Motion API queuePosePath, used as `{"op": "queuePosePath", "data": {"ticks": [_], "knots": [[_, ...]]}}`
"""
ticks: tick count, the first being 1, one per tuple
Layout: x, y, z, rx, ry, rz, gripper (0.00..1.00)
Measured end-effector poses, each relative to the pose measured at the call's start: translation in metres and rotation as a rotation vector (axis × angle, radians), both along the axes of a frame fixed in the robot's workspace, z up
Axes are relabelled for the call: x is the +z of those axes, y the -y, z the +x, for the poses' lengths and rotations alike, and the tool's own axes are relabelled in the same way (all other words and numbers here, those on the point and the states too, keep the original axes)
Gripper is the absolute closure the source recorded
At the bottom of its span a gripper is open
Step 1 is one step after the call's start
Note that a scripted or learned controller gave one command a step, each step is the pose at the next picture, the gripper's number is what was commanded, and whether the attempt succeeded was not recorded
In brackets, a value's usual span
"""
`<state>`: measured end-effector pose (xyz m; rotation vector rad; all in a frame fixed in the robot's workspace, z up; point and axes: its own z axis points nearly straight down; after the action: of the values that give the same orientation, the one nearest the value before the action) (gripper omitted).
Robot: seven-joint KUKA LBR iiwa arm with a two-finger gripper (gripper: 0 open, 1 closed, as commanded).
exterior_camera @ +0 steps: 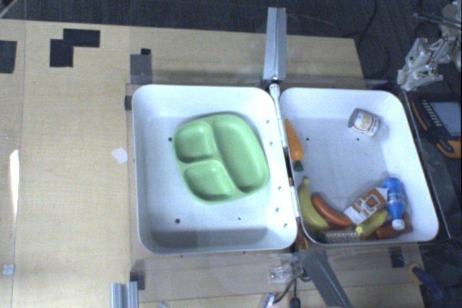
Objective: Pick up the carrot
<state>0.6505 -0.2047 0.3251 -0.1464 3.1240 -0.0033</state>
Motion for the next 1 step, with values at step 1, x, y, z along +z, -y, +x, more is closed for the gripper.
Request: {"op": "queuePosePath", "data": {"ticks": [1], "knots": [[-0.0370,-0.0006,0.0205,0.018,-0.002,0.001,1.00]]}}
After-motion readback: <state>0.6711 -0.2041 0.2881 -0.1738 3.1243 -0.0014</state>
